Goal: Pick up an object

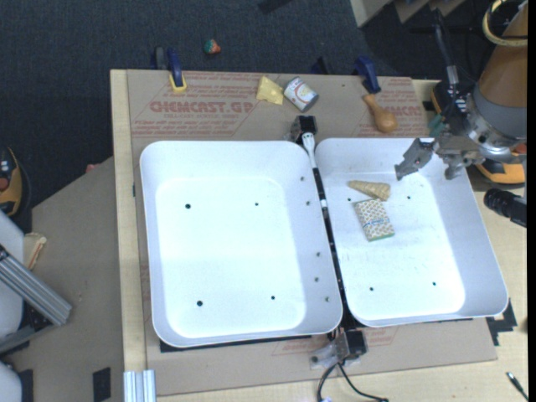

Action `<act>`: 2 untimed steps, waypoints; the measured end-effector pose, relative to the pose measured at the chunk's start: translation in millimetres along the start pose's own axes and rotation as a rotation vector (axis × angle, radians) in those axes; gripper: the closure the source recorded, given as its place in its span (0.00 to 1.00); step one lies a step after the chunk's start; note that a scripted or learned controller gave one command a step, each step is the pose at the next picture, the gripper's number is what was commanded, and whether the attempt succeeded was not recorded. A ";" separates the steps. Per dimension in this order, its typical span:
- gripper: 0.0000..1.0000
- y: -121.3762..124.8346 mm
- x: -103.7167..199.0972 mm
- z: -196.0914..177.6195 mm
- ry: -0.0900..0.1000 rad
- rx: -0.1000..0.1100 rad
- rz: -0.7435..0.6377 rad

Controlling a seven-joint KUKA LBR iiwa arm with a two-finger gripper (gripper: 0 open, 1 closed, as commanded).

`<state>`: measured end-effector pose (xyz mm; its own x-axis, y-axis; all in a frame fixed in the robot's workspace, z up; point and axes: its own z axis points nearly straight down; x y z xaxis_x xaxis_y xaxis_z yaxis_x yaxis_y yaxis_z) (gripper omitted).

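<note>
1. The arm reaches in from the right, its orange band showing above the wrist, over the far right corner of the right bin.
2. The gripper hangs above that bin's far edge; its two fingers are spread apart, one dark fingertip on the left and the other on the right, with nothing between them.
3. In the right bin lie two objects: a tan wedge and, just beside it on the near side, a small patterned packet, lying flat and slightly turned.
4. Both sit in the far-left part of that bin, close to the gripper but not touching it.
5. The left bin sits alongside, its rim meeting the right bin's down the middle.
6. Outside the bins, on the board behind them: a yellow piece, a small white can just beside it, and a wooden-looking pear shape further right.
</note>
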<state>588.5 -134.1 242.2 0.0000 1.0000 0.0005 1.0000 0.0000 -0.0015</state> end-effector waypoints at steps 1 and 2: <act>0.00 -56.0 74.9 -157.6 0.001 -0.022 -0.009; 1.00 -55.4 70.8 -157.9 -0.002 -0.007 -0.002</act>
<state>533.3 -63.3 400.2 -0.0019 1.0000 -0.0014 1.0000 0.0019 0.0056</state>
